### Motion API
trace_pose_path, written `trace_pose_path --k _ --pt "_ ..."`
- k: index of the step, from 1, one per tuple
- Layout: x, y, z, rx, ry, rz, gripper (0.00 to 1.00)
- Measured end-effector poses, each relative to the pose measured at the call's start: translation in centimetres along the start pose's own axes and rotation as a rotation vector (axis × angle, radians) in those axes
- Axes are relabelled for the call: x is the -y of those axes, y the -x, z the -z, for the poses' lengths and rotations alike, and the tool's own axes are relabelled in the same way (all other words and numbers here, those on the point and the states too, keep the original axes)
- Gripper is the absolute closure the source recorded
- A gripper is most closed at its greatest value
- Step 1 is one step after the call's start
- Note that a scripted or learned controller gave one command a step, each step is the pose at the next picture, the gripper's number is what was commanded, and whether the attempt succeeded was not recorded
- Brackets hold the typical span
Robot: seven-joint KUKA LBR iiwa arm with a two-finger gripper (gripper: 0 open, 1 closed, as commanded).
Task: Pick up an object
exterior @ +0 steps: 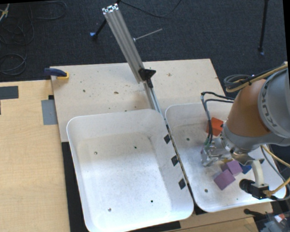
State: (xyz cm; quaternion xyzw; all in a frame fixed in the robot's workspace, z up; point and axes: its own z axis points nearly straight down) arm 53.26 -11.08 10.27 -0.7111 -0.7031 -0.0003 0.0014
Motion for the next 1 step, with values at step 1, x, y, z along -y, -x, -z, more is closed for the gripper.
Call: trace_pose_path --k 1 --pt "0.15 -0.01 4.18 0.002 0.002 0.006 1.0"
